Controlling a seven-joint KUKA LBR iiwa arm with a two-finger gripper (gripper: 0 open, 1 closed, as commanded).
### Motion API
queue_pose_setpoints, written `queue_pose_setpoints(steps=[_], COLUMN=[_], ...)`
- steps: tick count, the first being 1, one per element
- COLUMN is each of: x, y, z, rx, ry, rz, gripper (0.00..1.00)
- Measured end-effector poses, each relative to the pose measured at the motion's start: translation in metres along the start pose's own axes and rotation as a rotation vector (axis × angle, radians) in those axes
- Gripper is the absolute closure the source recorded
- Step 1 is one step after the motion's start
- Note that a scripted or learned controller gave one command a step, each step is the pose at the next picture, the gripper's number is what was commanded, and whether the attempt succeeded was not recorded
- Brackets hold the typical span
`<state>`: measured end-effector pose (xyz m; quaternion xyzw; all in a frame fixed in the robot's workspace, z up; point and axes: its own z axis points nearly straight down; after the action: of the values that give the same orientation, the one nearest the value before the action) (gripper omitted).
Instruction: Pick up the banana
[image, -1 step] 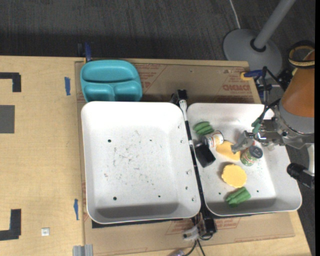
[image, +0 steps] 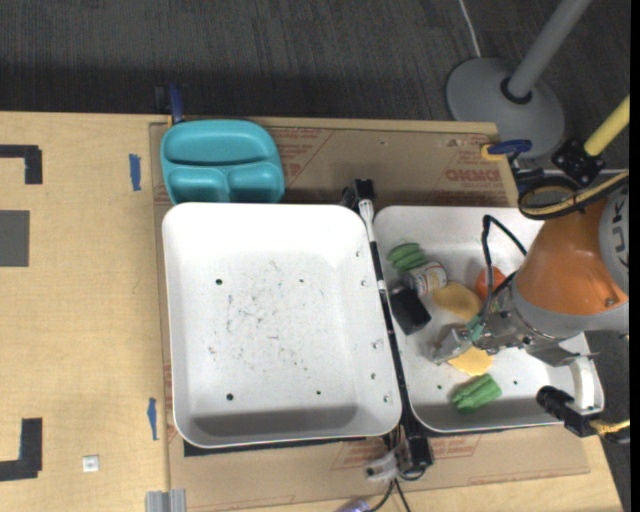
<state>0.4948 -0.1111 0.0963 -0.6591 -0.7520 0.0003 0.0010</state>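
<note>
In the right bin (image: 520, 420), a bright yellow piece that looks like the banana (image: 470, 362) lies near the middle, partly hidden under the arm's wrist. My gripper (image: 452, 342) is low over the bin, directly at the banana's upper left end and touching or almost touching it. I cannot make out whether anything is held. A paler yellow object (image: 456, 298) sits just beyond the gripper.
The right bin also holds a green object (image: 476, 392) by the front, another green piece (image: 406, 255), a small bottle (image: 430, 276), a black block (image: 410, 308) and an orange item (image: 488, 284). The left bin (image: 270, 320) adjoins it. A teal tray (image: 222, 160) stands behind.
</note>
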Motion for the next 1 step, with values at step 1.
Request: queue_pose_setpoints(steps=[1], x=[-0.0002], y=[0.0011], z=[-0.0103], rx=[-0.004], ry=[-0.002], rz=[0.001], gripper=[1.00])
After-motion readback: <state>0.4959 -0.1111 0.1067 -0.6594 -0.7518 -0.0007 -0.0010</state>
